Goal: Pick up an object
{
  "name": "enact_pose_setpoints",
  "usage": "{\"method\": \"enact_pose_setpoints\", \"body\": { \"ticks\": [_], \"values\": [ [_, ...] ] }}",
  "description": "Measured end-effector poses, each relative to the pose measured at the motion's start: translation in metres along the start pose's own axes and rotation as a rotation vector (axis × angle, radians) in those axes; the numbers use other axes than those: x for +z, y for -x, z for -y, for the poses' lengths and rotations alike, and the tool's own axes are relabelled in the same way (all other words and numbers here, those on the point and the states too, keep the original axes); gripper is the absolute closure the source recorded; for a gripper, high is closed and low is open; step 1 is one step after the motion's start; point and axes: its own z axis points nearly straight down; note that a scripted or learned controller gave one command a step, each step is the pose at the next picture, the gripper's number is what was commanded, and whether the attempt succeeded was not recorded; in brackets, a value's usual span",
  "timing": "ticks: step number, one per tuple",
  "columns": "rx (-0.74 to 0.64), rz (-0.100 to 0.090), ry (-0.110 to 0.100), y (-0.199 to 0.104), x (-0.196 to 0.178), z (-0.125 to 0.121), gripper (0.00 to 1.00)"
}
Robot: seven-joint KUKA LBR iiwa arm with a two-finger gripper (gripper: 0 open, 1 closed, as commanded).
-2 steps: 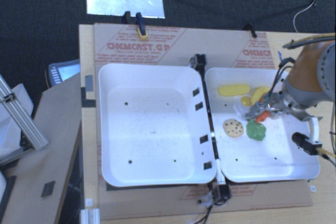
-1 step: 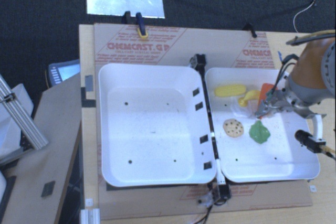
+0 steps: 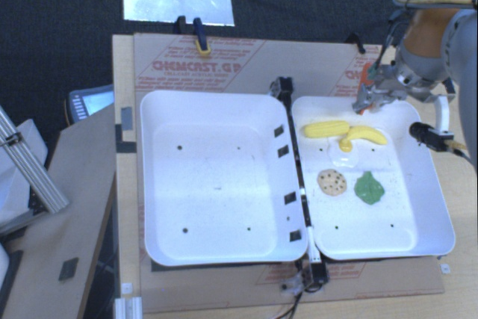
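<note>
Right bin [image 3: 426, 224] with cookie [image 3: 331, 181], green leaf [image 3: 369, 188], two yellow pieces [image 3: 326, 129]; pincer [image 3: 365, 105] state unclear

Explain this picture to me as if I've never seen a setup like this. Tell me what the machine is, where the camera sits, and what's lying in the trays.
The grey machine with the orange band is a robot arm, reaching in from the right. Its gripper hangs above the far edge of the right bin. One camera, fixed above the bench, looks down at a slant. Two shallow white bins sit side by side. In the right one lie a corn cob, a banana, a cookie and a green leaf. Nothing visible sits in the gripper. The left bin shows bare white floor.
</note>
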Motion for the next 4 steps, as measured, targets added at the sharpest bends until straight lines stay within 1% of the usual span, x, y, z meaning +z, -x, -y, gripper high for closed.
{"method": "enact_pose_setpoints", "body": {
  "ticks": [1,2,3,4],
  "values": [
    [0.002,-0.004,-0.009,-0.054,-0.072,0.047,1.0],
    [0.002,-0.004,-0.016,-0.099,-0.02,0.034,1.0],
    [0.002,-0.004,-0.017,-0.153,-0.018,0.071,1.0],
    [0.002,-0.005,-0.015,-0.2,-0.091,0.144,1.0]
  ]
}}
